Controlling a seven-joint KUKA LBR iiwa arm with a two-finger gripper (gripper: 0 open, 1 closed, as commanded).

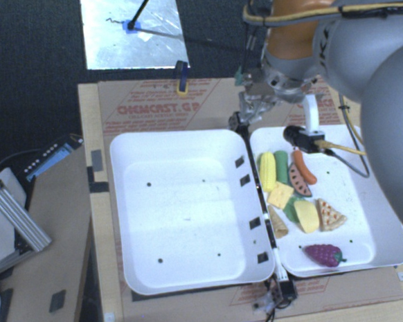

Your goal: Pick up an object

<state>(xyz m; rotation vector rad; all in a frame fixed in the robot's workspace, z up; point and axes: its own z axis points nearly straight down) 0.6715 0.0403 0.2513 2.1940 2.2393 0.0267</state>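
While the gripper [253, 107] hangs above the far end of the divider between the two bins, nothing sits in its grasp that I can see; finger state cannot be told, the tips blur into the dark clips at the rim.

Targets all lie nearer the camera than the gripper, in the right bin [382, 247]. Closest to it: corn cob [267, 171] and green veg [282, 167], side by side, touching. Just beyond them, sausage [305, 167] and watermelon slice [299, 181]. Further off: cheese wedge [281, 196], yellow piece [306, 216], pizza slice [329, 215], cone-like piece [279, 224] by the divider. Furthest: purple grapes [323, 254], alone, well apart from the rest.

Left bin [184, 207] lies off to the gripper's other side, bare floor.

Risks, judged:
- Cluster is tight; a descent onto corn/green veg may wedge fingers btwn items or nudge both, no clean pinch.
- Straight drop from here likely hits divider or bin rim, not an obj.
- Round smooth pieces (corn, sausage) may roll or squirt out on closing.
- Flat pieces (cheese, pizza) sit low; fingers may scrape the bin floor and miss.
- Grapes look the safest pick: isolated, bumpy.
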